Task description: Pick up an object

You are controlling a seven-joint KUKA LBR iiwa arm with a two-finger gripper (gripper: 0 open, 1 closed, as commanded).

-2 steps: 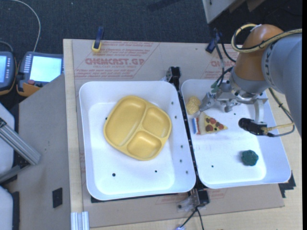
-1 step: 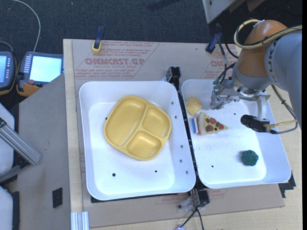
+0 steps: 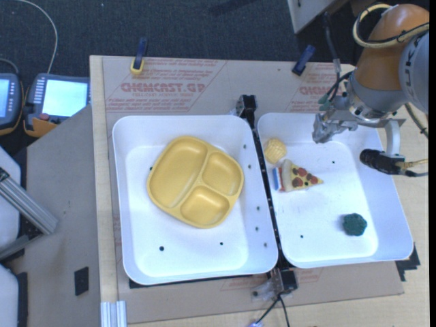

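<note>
— What lies in the left bin [image 3: 129,203]?
— A yellow divided plate [image 3: 195,180].
— And the right bin [image 3: 381,203]?
— A bread roll [image 3: 274,149] at ten o'clock, a pizza slice [image 3: 298,177] just beside it, broccoli [image 3: 353,224] at four. The pincer [image 3: 325,132] hangs at twelve; its spread cannot be told.

One fixed camera looks down aslant on both white bins [image 3: 129,203].

A robotics lab: an industrial arm [image 3: 388,53] reaches over a board-topped bench [image 3: 204,80] with two white bins [image 3: 129,182] clamped on, handheld control screens [image 3: 58,97] and loose cables [image 3: 34,12] on dark carpet [image 3: 170,19].
</note>
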